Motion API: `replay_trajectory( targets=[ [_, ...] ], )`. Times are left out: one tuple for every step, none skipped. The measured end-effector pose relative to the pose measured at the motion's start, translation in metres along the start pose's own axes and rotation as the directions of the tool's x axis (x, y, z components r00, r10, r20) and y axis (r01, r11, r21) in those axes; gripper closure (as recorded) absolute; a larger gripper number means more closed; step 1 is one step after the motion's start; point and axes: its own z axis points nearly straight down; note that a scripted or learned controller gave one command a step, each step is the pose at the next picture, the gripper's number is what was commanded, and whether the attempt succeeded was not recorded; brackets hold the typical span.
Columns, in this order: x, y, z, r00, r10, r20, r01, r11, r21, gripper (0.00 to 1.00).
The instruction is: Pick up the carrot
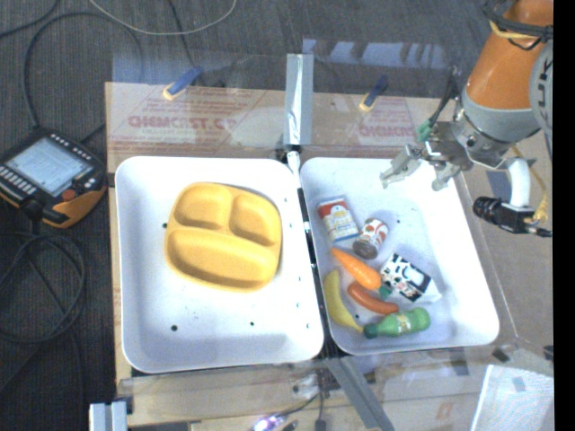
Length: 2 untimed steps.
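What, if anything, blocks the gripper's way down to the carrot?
Nothing lies over the carrot. The gripper hangs open near the right bin's far edge; the can sits between them, close beside the carrot.

arm (517, 57): cut off by the right and far edges
banana (337, 302): right side partly under the carrot (357, 266)
can (370, 238): label too small to read
tool (419, 171): finger gap too blurred to tell

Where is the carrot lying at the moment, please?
In the camera view the carrot lies in the right bin, between the banana and the small can.
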Motion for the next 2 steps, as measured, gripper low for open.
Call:
replay_trajectory(
  targets=[
    [0.037, -0.053, 0.111, 0.994, -0.107, 0.0, 0.107, 0.994, 0.001, 0.0],
    [0.027, -0.081, 0.146, 0.956, -0.292, 0.033, 0.293, 0.954, -0.065, 0.0]
  ],
)
